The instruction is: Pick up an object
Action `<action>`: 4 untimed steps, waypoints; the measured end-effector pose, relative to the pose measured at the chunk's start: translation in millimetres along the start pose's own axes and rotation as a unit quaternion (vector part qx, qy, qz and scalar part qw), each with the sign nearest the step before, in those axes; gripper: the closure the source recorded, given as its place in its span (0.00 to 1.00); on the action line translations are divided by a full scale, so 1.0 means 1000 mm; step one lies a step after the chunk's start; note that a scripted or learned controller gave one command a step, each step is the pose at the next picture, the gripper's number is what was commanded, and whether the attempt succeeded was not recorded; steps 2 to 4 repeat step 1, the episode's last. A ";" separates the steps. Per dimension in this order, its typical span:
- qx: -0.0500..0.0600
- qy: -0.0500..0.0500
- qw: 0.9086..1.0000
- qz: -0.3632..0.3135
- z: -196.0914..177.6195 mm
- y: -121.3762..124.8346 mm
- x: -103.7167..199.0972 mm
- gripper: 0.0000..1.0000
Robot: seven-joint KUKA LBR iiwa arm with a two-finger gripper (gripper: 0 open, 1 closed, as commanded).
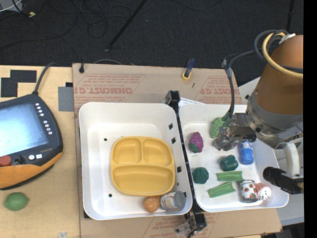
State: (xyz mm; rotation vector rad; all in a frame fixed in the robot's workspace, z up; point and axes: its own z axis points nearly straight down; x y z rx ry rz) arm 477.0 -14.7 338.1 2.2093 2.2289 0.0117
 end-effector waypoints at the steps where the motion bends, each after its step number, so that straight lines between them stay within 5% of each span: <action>1: 0.001 0.000 1.000 0.000 -0.079 0.001 0.072 1.00; 4: 0.001 0.000 1.000 0.000 -0.079 0.001 0.072 1.00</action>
